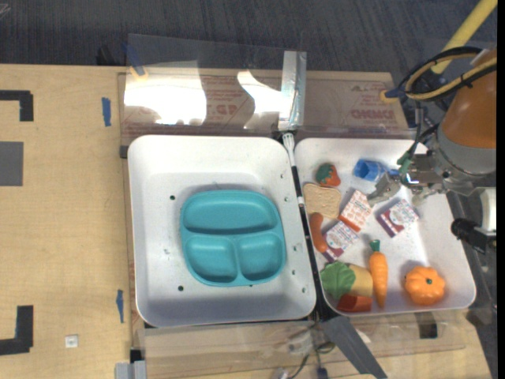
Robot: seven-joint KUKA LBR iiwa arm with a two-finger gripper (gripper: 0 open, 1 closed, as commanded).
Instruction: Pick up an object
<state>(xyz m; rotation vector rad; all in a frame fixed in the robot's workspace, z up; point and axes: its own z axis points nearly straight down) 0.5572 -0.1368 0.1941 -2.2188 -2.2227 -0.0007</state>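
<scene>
My gripper (388, 186) reaches in from the right over the back of the right bin (458, 247). It hangs just right of a blue block (367, 169) and above a small purple-and-white packet (397, 217). I see nothing held in it. Close by lie a red-and-white packet (356, 209), another packet (341, 235), a red-and-green strawberry (327, 174), a slice of bread (319, 200) and a sausage (318, 231). Near the front lie a carrot (379, 272), an orange pumpkin (424, 284) and a green, yellow and red toy food pile (347, 284).
The left bin (150, 212) holds a teal divided plate (233, 237). A clear plastic sheet (213, 93) stands behind the bins. The arm's orange band (473, 117) and cables (442, 69) hang over the right bin's back right corner.
</scene>
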